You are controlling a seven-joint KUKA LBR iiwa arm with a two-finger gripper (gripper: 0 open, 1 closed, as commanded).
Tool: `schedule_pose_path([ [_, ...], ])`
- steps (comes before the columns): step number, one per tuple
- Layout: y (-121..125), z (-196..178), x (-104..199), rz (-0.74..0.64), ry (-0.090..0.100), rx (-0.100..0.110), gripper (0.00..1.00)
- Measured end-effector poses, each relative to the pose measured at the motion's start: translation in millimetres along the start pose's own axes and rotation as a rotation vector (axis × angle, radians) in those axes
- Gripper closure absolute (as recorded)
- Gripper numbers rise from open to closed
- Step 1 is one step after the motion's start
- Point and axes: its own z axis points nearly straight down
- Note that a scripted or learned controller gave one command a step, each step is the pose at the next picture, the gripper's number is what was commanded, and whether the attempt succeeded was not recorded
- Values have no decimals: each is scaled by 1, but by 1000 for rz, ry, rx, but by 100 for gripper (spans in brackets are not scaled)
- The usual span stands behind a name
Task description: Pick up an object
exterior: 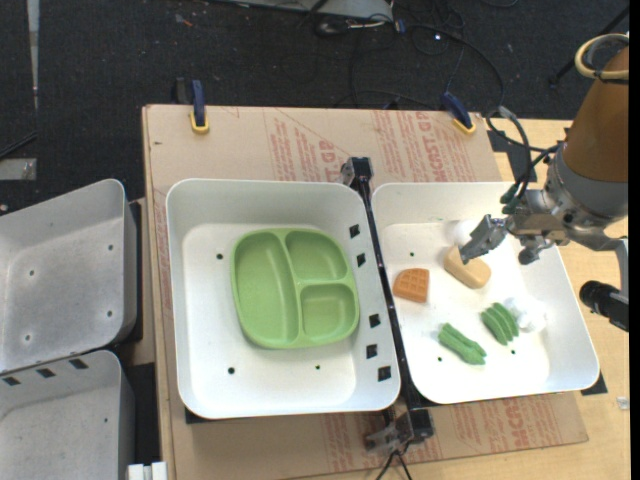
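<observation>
The right bin [570,363] holds several small items: a tan bread-like piece [468,269], an orange waffle-like wedge [411,285], a green pickle-shaped piece [461,344] and a ridged green piece [499,323] beside a small white item [529,317]. My gripper [505,244] hangs over the upper part of this bin, open, with its fingers spread. One fingertip [481,239] is just above the tan piece. Nothing sits between the fingers.
The left bin [190,368] holds a green divided plate [296,288]. A black divider [375,278] runs between the bins. A small white item [462,232] lies near the gripper's left finger. Grey trays [60,258] stand off the bench to the left.
</observation>
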Motion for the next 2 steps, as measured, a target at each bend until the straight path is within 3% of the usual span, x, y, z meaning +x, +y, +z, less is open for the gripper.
schedule_pose_path([
  [1, 2, -5, 0, -2, -1, -9, 0],
  [2, 4, 57, -6, 1, 0, -4, 0],
])
